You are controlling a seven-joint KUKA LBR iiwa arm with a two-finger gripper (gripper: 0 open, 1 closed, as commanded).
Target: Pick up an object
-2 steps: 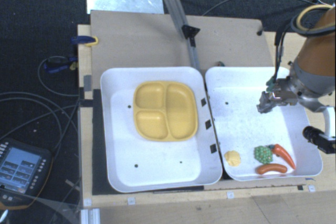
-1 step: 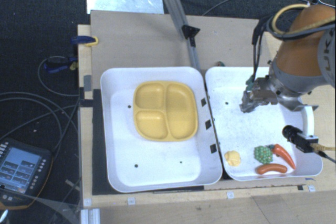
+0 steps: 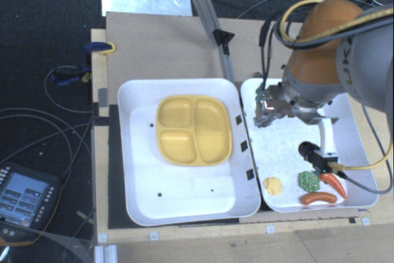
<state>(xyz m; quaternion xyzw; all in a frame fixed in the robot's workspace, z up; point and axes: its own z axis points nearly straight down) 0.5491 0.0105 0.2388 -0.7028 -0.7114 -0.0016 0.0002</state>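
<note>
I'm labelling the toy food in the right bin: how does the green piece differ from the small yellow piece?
The green piece is dark green with a bumpy surface; the small yellow piece is pale yellow and looks smoother. The green piece is somewhat larger. It lies against an orange-red piece, while the yellow piece lies apart, nearer the bin's left wall. Both rest on the floor of the right bin, near its front edge.

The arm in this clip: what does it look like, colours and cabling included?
The arm has a grey casing with a large rounded orange section above the wrist. Black and yellow cables loop around that orange part, and another yellow cable trails lower down. The gripper end is grey metal with small, partly blurred fittings.
</note>
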